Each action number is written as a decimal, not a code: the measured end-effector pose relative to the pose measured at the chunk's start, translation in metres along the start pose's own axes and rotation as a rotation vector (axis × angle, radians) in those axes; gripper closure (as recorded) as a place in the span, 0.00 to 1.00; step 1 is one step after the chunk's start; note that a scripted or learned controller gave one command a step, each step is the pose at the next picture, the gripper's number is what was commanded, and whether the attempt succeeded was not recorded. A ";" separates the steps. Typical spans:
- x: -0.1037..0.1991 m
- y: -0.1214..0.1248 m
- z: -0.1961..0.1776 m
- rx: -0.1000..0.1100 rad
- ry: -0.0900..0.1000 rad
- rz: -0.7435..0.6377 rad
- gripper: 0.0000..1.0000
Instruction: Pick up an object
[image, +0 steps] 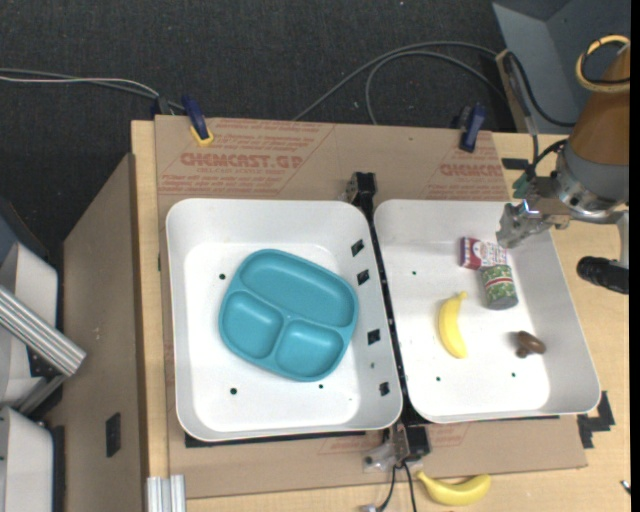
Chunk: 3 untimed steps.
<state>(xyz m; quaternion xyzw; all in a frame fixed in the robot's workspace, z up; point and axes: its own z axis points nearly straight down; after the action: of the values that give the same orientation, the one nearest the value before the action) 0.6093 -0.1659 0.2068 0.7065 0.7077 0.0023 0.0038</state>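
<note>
grey metal, the claw (515, 222) hangs over the right bin (560, 385); whether it is spread or clenched cannot be told. just below it lie a red-and-white packet (474, 252) and a green can (498, 285), farther down a banana (452, 326) and a brown lump (528, 345). well to its left, the left bin (190, 300) holds a teal divided plate (287, 313).

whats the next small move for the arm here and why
Probably a short drop straight down toward the can. The gripper sits over the far right part of the right bin, just above the can and the small red-and-white packet beside it, nearer than the banana or the brown item. Nothing shows between its fingers yet.
</note>
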 end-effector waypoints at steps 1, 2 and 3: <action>0.000 0.005 -0.045 0.002 0.001 0.000 1.00; 0.057 0.001 -0.031 0.011 0.005 -0.004 1.00; 0.120 -0.004 -0.036 0.010 0.006 -0.006 1.00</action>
<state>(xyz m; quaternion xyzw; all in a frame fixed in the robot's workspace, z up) 0.6050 -0.0455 0.2423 0.7043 0.7099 0.0008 -0.0019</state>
